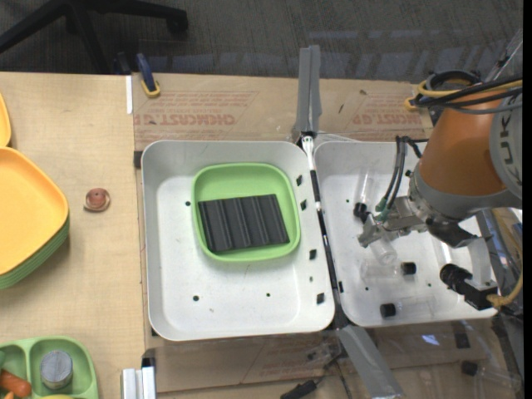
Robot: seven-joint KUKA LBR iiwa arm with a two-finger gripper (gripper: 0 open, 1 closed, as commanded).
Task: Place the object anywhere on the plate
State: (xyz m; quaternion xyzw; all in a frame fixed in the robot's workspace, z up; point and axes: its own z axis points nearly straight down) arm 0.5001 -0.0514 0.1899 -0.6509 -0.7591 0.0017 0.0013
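On the green plate (246,191) lies a dark ridged slab (243,223).

**Your arm's look**

You see a grey arm (499,140) with a broad orange band (461,152). Above that band, yellow and black cables (440,86) loop. Left of it, thin green and black wires (392,191) reach silvery gripper (371,227) hardware.

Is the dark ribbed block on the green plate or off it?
On it. The dark ribbed block lies flat inside the green plate, within its rim, in the left bin.
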